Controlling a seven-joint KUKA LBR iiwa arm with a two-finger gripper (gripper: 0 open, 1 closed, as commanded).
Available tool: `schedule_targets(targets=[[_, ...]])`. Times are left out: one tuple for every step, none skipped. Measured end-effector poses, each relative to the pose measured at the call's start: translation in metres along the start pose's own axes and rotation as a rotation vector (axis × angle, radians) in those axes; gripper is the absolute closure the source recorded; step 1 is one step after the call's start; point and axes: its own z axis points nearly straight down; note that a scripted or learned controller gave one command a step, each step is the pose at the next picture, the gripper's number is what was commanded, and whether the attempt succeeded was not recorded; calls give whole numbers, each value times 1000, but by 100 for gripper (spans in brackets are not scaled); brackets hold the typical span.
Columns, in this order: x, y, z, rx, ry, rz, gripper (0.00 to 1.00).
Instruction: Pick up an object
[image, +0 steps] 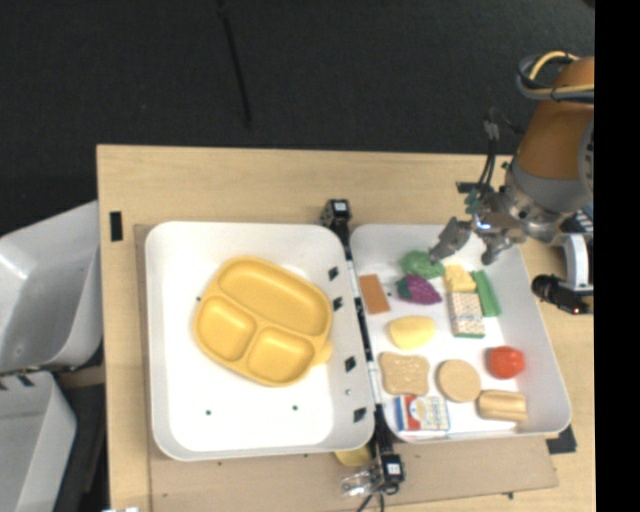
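While the gripper (468, 240) hangs open and empty over the right bin (535, 310), it should drop squarely astride the green toy (422, 264) before closing.

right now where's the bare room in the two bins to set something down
The left bin has free floor all around the yellow divided tray, widest along its near edge and in the near left corner. The right bin is crowded with toy food from the green piece to the milk carton; its far left corner beyond the brown strip is bare. The gripper hovers at its far edge.
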Motion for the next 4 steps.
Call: schedule_targets(targets=[[-1,1,-7,4,1,-2,100],[44,-46,15,4,0,-5,100],[117,-103,31,4,1,-7,100],[92,-135,-105,-23,-4,-2,100]])
